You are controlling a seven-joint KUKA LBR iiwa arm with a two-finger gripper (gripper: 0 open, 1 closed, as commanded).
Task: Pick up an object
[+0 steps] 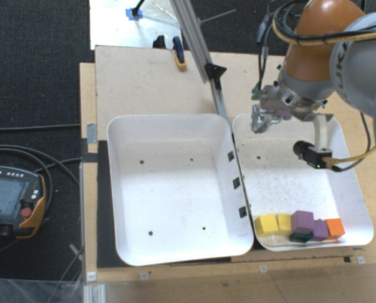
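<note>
- Approach step, by my judgement: pincer [262,120] hangs over the far end of the right bin [352,169], nothing visible between its fingers; how wide they stand I cannot tell.
- Blocks huddle at the near wall: two yellow blocks [273,223], purple blocks [308,223], a dark green block [300,237], an orange block [335,227], touching one another.
- Next move calls for travel toward the near end, then a descent.
- Room is open mid-bin; near rim and tight packing leave little finger clearance.
- Left bin [122,188] offers free floor.
</note>
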